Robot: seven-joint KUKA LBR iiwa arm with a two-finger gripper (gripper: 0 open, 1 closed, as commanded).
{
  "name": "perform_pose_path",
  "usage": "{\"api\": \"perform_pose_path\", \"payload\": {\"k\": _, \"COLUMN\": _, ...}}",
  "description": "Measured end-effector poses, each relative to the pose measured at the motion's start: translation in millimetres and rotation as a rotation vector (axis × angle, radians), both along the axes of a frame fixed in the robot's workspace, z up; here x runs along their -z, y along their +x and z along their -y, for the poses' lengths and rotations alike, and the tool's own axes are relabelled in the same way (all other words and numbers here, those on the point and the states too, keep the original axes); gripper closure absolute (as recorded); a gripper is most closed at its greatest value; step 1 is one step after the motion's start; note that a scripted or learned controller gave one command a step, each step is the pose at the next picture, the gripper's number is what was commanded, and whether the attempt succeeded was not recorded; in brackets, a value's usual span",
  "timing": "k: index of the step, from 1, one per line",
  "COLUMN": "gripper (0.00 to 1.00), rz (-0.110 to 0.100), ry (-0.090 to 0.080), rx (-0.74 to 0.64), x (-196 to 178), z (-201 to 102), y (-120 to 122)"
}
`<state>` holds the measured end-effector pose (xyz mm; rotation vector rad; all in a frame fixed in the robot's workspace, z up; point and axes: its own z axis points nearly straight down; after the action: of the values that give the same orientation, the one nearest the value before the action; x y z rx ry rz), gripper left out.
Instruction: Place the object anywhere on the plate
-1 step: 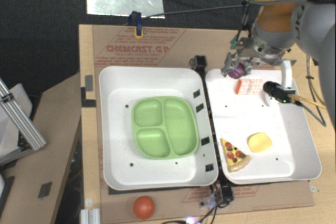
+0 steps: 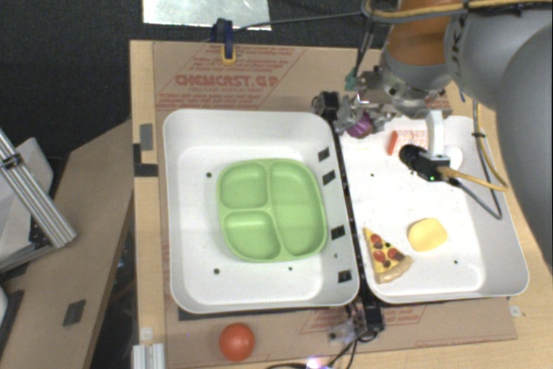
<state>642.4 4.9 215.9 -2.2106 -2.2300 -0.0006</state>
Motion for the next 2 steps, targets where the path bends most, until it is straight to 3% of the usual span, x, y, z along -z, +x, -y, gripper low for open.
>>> {"api": "perform_pose_path", "payload": {"k": 2, "gripper": 1.0, "rz": -0.001, "ry": 0.0, "rx": 0.0, "x": -0.2, "z": -103.8, "y": -35.1}}
